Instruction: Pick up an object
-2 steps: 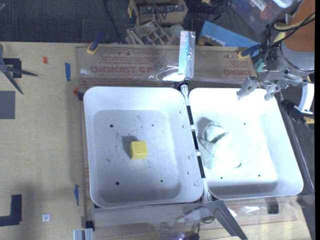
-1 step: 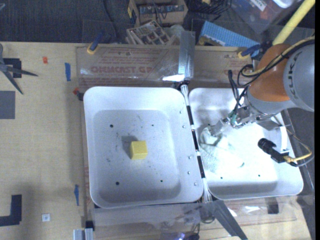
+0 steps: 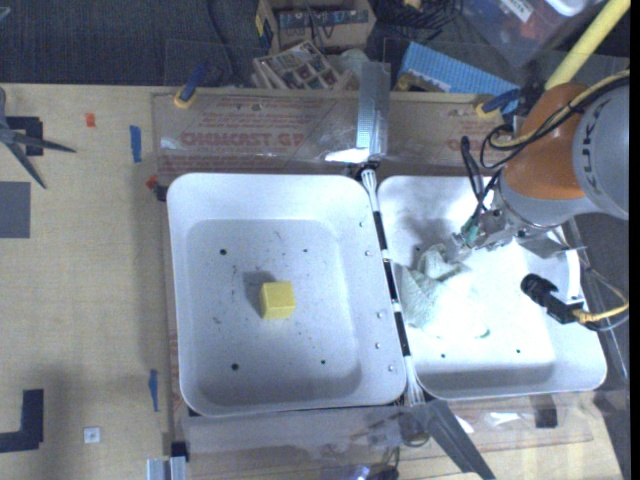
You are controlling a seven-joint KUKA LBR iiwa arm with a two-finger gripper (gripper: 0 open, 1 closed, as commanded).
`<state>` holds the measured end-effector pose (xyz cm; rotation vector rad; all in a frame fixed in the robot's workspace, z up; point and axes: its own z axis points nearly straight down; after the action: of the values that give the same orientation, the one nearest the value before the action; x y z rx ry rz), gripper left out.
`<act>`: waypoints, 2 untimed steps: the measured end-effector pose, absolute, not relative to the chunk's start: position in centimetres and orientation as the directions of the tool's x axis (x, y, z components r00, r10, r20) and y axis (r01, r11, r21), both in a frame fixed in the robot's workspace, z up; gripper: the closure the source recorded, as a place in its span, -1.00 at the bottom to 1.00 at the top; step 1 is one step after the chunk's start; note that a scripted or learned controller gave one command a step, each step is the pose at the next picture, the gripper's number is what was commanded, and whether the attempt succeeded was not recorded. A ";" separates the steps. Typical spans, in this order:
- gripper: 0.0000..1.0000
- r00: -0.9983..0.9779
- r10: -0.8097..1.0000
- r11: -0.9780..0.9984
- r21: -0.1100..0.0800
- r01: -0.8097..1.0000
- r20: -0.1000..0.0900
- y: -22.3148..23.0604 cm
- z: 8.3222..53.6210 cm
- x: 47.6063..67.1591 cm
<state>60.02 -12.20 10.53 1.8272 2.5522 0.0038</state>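
The crumpled cloth (image 3: 425, 273) lies in the right bin (image 3: 500, 368), far from the yellow block (image 3: 278, 299), and the claw (image 3: 463, 240) hangs just beside it, maybe to grab it.

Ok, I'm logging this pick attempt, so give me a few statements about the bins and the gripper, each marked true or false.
1. A yellow block lies in the left bin. True.
2. The gripper hangs over the left bin. False: it is over the right bin.
3. A pale crumpled cloth lies in the right bin near the divider. True.
4. The yellow block touches the left bin's wall. False: it sits apart, near the middle of the floor.
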 end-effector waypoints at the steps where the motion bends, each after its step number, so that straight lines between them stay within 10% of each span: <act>1: 1.00 0.175 0.985 -0.175 0.011 0.984 0.003 -14.3 9.2 57.0; 2: 1.00 0.455 0.891 -0.455 -0.005 0.890 -0.001 -19.9 11.5 52.3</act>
<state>52.33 -19.86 11.50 2.6826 1.6419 -0.0055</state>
